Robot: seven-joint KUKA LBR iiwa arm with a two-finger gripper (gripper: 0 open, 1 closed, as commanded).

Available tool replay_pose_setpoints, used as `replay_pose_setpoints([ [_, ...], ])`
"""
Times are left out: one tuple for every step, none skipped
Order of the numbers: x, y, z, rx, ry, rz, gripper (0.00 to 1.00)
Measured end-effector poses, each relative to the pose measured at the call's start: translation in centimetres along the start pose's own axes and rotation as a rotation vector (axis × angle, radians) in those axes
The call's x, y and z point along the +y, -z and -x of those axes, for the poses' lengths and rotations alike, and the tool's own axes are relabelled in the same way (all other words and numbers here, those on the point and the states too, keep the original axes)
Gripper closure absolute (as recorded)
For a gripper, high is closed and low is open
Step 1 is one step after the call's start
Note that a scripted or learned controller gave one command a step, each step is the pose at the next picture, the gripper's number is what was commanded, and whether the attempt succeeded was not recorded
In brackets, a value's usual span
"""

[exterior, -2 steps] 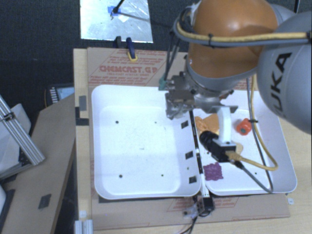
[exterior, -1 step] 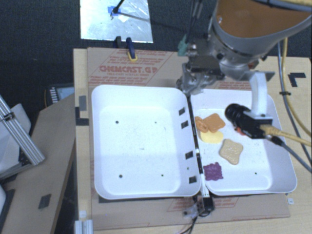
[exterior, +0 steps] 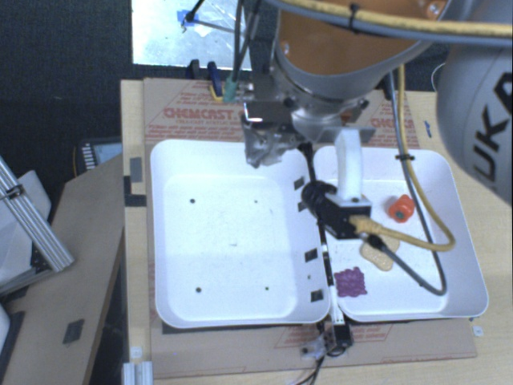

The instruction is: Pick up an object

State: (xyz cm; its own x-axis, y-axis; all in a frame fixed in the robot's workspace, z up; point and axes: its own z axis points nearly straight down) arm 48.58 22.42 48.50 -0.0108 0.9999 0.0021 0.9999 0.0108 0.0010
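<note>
Here we are above the worktop (exterior: 495,255), two white bins side by side on a cardboard sheet (exterior: 192,112) printed with red lettering. The big grey and orange arm (exterior: 361,30) sweeps in from the upper right of the frame and fills the top of it. The tool (exterior: 263,147) sits at the upper right corner of the left bin (exterior: 224,239), right by the rim where the two bins meet. Is it spread or pressed together? From this angle I cannot tell. The left bin's floor shows a few dark specks (exterior: 192,201) scattered across the white. Over to the right bin (exterior: 463,259) now - that is where the candidates lie. An orange-red piece (exterior: 401,208) rests toward the middle right of that bin. A tan piece (exterior: 377,257), flat and elongated, lies lower down and a little left of it. A purple piece (exterior: 350,281) sits near the bin's lower left corner, just beside the dividing rims. The tan and purple pieces are near each other, while the orange-red one keeps apart - and all three lie well apart from the tool, lower and to the right of it in the frame.
</note>
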Motion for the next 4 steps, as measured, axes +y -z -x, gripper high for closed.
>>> replay_pose_setpoints([
  [1.2, 5.3, -1.0, 0.001, -0.005, 0.006, 1.00],
  [1.1, 5.0, -1.0, -0.001, -0.005, 0.001, 0.00],
  [1.2, 6.2, -1.0, 0.001, -0.001, 0.003, 1.00],
  [1.2, 6.1, -1.0, 0.000, 0.001, 0.002, 0.00],
])
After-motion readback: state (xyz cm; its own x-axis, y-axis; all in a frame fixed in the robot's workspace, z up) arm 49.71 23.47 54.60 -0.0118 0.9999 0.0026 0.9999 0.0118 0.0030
